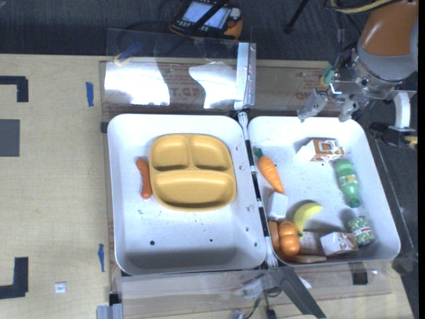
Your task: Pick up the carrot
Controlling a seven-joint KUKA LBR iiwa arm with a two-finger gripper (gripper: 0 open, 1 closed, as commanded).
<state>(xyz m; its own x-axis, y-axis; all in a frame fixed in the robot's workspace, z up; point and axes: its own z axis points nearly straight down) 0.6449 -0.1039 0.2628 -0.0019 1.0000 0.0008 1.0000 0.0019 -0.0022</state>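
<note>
Above the right bin's (pixel 382 178) far edge hangs the gripper (pixel 327 106), fingers spread, holding nothing. The carrot (pixel 270 173) lies by that bin's left wall. A yellow tray (pixel 192 171) fills the left bin (pixel 126 224) on the wooden bench (pixel 53 178).

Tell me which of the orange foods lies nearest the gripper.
The carrot, at the left edge of the right bin, green top pointing up-left. The sausage lies in the left bin, and the orange fruit sits at the right bin's near edge, both farther from the gripper.
</note>
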